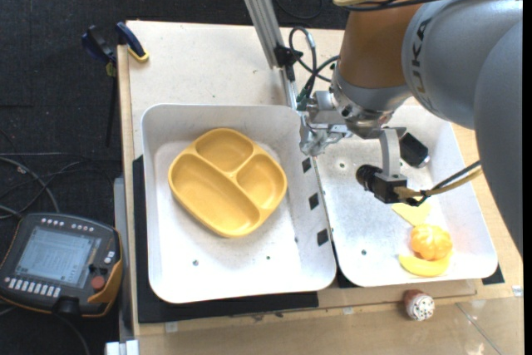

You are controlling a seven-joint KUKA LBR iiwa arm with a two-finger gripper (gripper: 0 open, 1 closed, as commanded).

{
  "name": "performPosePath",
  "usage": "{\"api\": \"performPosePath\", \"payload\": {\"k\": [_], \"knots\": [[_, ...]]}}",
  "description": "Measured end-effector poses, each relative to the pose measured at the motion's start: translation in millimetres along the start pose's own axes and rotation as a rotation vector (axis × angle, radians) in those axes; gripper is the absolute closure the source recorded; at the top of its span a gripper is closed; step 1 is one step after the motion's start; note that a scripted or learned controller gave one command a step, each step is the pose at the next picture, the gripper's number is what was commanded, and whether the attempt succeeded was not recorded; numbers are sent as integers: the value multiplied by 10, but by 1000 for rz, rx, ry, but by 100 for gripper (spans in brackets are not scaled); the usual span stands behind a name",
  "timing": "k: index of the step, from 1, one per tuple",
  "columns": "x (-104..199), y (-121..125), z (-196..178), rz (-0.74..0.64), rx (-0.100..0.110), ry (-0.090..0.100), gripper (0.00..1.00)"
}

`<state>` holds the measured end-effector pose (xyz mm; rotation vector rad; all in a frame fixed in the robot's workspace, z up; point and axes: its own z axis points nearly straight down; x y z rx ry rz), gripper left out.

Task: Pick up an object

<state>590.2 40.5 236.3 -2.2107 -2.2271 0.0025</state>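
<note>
Starting at the far left, you have a grey handheld teach pendant (pixel 58 258) lying off the tabletop (pixel 208 54), and a blue and yellow clamp (pixel 116 41) on the tabletop's back corner. Neither matters to the pick. Next comes the left shallow white bin (pixel 170 266), and in it the yellow, three-compartment plastic plate (pixel 229 181) lies flat, right side up, roughly in the bin's middle. Judge it light and stiff, with a slick surface. The raised rim or one of the ridges between compartments looks like the only place to pinch it, and a flat grasp from above would likely slide off. The claw (pixel 314 137) hangs just right of the plate, over the seam where the two bins meet. It is near the plate's right edge but apart from it, and you cannot tell whether it is released or clenched. Nothing shows held in it. Further right, in the right shallow white bin (pixel 366 249), a small round orange fruit (pixel 431 243) rests against a yellow banana-shaped piece (pixel 422 266) at the near right corner, well apart from the claw. The fruit probably rolls if nudged, so take it across its middle. A small speckled ball (pixel 420 306) sits on the tabletop's front edge, outside both bins.
</note>
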Motion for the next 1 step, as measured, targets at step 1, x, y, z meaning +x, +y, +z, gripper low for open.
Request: {"api": "performPosePath", "payload": {"k": [1], "knots": [[528,-134,-87,-1,-3,1,100]]}}
